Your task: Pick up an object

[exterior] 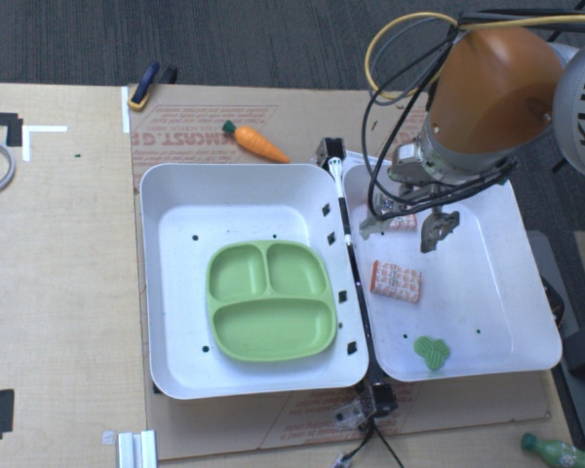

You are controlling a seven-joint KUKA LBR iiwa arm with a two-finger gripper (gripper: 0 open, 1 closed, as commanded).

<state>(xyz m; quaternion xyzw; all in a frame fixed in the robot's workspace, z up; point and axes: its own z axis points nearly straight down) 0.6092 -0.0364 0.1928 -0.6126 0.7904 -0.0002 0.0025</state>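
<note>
Orange-white packet lies flat in right bin, long axis roughly left-right, slightly tilted down to the right. Jaws hover just above it, apart, nothing between them. Green divided plate sits in left bin.

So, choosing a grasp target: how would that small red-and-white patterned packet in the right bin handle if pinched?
The small red-and-white patterned packet lies flat with slightly crumpled edges, so it is probably light and soft and may buckle when pinched. Its low profile on the right white bin floor suggests it would slide rather than roll.
</note>
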